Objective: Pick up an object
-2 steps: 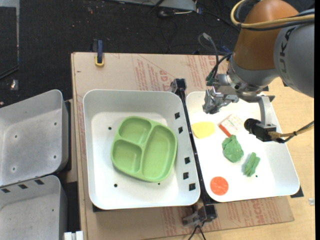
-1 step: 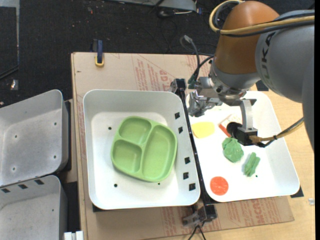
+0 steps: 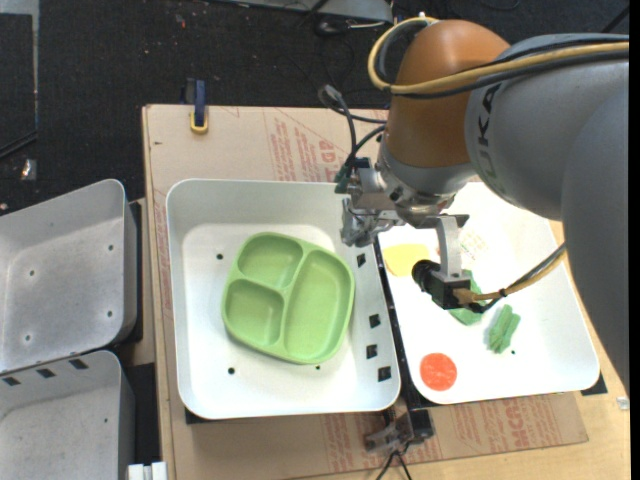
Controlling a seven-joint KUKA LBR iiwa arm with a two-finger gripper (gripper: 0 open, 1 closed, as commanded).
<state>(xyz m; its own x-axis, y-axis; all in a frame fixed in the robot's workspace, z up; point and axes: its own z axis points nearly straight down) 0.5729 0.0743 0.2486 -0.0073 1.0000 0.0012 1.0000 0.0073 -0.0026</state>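
My gripper [image 3: 400,240] hangs over the left side of the right bin [image 3: 565,373], under the orange band of the arm. Its two grey fingers [image 3: 353,225] stand well apart, so it is open with nothing held. A flat yellow piece [image 3: 402,260] lies in the bin just below the gap between them. To the lower right lie a green leafy piece [image 3: 503,328] and a second green piece [image 3: 466,316], partly hidden by a black part of the tool. An orange-red disc [image 3: 438,371] rests near the bin's front edge.
The left bin [image 3: 182,268] holds a green divided plate [image 3: 290,296]. The wall between the two bins runs right under the gripper's left finger. Spare white trays [image 3: 60,268] lie off the bench at the left. A blue clamp [image 3: 199,108] sits at the far-left bench corner.
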